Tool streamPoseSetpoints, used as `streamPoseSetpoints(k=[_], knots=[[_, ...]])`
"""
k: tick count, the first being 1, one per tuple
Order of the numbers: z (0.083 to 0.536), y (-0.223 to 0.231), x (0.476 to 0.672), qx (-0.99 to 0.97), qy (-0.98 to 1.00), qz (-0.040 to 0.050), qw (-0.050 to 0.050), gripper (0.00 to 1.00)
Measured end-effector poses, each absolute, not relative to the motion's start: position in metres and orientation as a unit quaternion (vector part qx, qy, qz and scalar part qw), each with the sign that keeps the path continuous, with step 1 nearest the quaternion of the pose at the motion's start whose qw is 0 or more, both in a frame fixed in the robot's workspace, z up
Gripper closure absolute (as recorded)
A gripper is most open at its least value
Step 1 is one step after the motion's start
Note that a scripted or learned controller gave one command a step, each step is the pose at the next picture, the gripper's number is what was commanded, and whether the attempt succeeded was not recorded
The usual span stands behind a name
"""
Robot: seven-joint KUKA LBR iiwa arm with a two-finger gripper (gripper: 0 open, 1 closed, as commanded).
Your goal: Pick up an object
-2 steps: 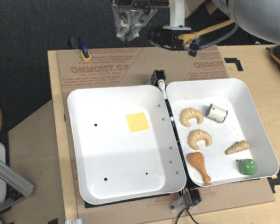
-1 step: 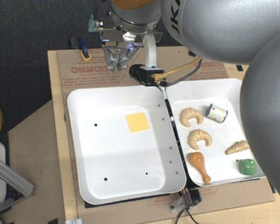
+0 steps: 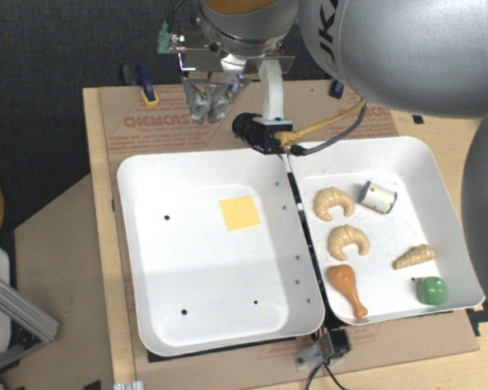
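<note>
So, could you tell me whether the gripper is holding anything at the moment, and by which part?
Nothing is held. The gripper hangs above the cardboard behind the left bin, with nothing between its fingers.
</note>
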State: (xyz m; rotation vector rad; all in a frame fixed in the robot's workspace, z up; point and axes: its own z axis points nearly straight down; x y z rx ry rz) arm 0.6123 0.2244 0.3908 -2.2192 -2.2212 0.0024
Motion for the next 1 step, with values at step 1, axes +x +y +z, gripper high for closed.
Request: streamPoseSetpoints(k=[1], knots=[[0.5469,0.2243,0.5973,-0.706,-0.708,-0.0099,-0.004,1.00]])
